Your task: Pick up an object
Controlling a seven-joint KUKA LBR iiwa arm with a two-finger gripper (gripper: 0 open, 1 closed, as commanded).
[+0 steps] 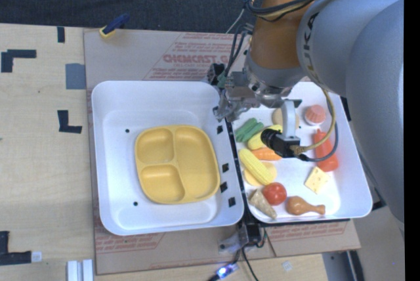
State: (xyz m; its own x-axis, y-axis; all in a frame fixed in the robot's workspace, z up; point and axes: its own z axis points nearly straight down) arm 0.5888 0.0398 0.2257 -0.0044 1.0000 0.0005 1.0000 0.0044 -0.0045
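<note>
Plainly, the left bin (pixel 105 142) offers little: just a yellow plate (pixel 176 163), lying flat and well apart from the tool. At the wall between the bins hangs the gripper (pixel 227 109), over the upper left corner of the right bin (pixel 354 201). Whether it is open or closed I cannot tell, and I see nothing in its grasp. The likeliest pick looks to be the green piece (pixel 249 129), just beside the gripper, down and to its right, with its long axis slanting from lower left to upper right. Below it lie the carrot (pixel 266 155) and corn (pixel 257 168), then the tomato (pixel 275 192), drumstick (pixel 305 207) and cheese (pixel 318 179) farther right. The arm (pixel 354 43) reaches in from the right, its wrist bent steeply down over the bin's top, so a short shift right and down should reach the green piece.
</note>
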